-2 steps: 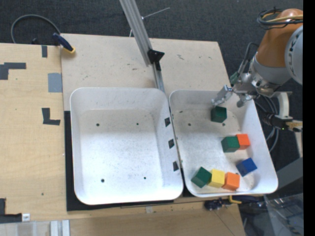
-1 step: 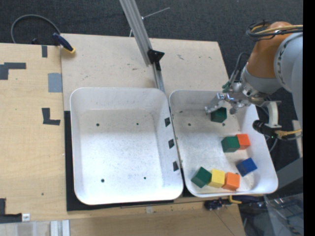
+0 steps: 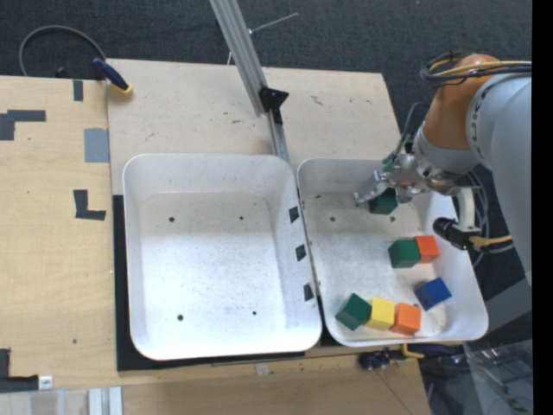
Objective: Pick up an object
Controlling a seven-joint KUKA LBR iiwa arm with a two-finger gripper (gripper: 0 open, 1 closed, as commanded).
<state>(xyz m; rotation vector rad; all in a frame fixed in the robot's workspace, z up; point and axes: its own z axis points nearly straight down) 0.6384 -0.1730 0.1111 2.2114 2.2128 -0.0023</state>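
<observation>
- Camera view from above: the gripper (image 3: 380, 196) is seen over the upper part of the right bin (image 3: 337, 232), at the end of the grey arm (image 3: 501, 128) with its orange band (image 3: 454, 111).
- A dark green block (image 3: 383, 203) is seen right at the fingers (image 3: 366, 196), touching them; whether it is clamped between them or only lies under them cannot be told, nor can it be told whether they are apart or together.
- Below the fingers and slightly to the right in the picture, a green cube (image 3: 403, 253) and an orange cube (image 3: 427, 248) are found touching side by side, near but apart from the fingers.
- Further down from those two, a blue cube (image 3: 432, 293) is placed on its own, tilted.
- Well below the fingers, near the lower rim of the same bin, three cubes are lined up touching: a green one (image 3: 352, 310), a yellow one (image 3: 381, 312) and an orange one (image 3: 406, 318).
- To the left of the fingers, past the shared rims, the left bin (image 3: 138, 180) is set on the bench (image 3: 52, 171).
- Above and left of the fingers, a slanted metal rail (image 3: 238, 37) is seen crossing the bench.
</observation>
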